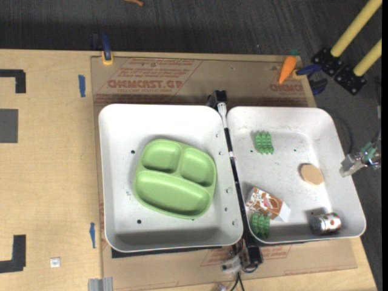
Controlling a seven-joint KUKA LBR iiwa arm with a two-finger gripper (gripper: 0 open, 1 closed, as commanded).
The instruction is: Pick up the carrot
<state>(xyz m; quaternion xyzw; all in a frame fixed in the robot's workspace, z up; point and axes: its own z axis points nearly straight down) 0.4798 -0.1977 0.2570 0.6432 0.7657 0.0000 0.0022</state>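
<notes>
The hand [362, 160] sits at the right rim of the right bin [339, 138]; its opening cannot be judged, and nothing is seen held in it.

Step in hand, as judged: reach for the carrot [287, 69], not yet touched. It lies outside both bins, on the cardboard sheet [145, 80] up and to the left of the hand, beyond the right bin's far rim, tilted with its green tip uppermost. To do this well, the hand should rise clear of the bin wall, travel over the far rim, align across the carrot's narrow width and descend onto its middle.

Nearest the hand, inside the right bin: a tan disc [312, 174] just to its left, a small can [325, 223] below-left, then a printed packet [265, 204] touching a green block [260, 223], and a second green block [264, 142] further up-left.

Obstructions: a blue clamp [310, 71] lies just beside the carrot, and yellow poles [364, 23] stand near above the hand. Both crowd the approach.

Farthest left, the left bin [115, 162] carries a green divided tray [176, 177]
</notes>
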